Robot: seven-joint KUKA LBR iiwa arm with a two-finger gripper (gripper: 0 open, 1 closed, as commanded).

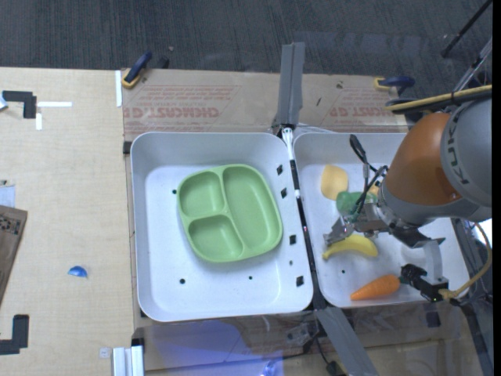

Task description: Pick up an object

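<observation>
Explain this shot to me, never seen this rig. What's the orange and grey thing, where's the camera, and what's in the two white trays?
One camera, fixed above the bench, looks down at a slant. The grey shape with the orange band is a robot arm reaching in from the picture's right. Its two-finger gripper is down in the right bin.

The left bin holds a green divided plate with three compartments. The right bin holds toy food: a pale yellow fruit, a green piece partly behind the gripper, a banana and a carrot.

The gripper sits right over the banana's left end. I cannot tell from this angle whether it grips anything, so I would not call anything held.
</observation>
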